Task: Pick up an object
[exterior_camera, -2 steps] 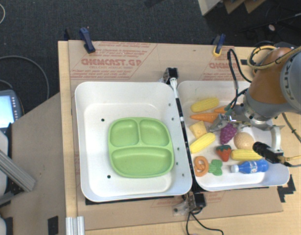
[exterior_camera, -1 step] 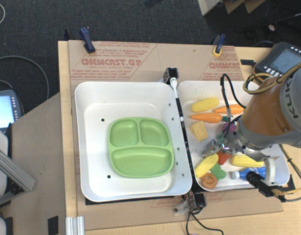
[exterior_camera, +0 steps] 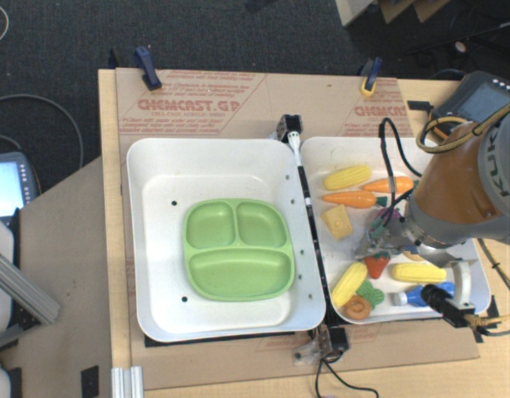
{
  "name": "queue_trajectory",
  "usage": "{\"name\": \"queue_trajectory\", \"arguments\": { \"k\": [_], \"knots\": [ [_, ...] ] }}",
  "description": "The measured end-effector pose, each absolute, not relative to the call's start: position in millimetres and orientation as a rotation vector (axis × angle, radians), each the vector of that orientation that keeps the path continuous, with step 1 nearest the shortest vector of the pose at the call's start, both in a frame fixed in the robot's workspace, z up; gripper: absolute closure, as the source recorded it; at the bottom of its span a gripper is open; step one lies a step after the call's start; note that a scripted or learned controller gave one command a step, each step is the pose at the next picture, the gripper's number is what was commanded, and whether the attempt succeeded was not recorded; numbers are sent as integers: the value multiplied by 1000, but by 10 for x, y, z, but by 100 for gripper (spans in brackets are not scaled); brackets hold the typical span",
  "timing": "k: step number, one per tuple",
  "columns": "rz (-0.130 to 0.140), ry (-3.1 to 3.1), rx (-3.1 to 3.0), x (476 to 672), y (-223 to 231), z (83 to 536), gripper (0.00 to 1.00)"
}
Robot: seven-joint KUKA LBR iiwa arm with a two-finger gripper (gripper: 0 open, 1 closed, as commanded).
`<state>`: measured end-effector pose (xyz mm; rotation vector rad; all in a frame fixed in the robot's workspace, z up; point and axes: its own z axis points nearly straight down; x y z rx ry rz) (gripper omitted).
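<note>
Arm comes in from the right over the right bin, gripper low among the toy food near the bin's middle; can't tell from this angle if the claw is apart, together, or on anything, since the wrist and cables hide it. Nearest candidate is the red piece, just below the gripper, too small to read an axis. Corn: 4 yellow cobs. Cob 1 at the top lies roughly left-right, tilted up a bit to the right. Cob 2 runs diagonal, lower left to upper right, just left of the red piece. Cob 3 lies near horizontal, right of the red piece, close under the wrist. Cob 4 is partly under the arm. 1 orange carrot lies left-right below cob 1, tip to the left. 1 pale yellow cheese wedge sits left of the gripper. 1 green item, 1 brown round piece and 1 blue item crowd the bin's lower edge. Left bin holds 1 green divided plate, 3 compartments, well apart from the gripper.
</note>
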<state>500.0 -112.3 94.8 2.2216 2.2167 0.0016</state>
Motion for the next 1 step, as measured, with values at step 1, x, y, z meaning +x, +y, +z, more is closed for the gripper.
{"name": "queue_trajectory", "arguments": {
  "k": [1],
  "knots": [
    [19, 2226, 2203, 5685, -414, 1910, 100]
  ]
}}
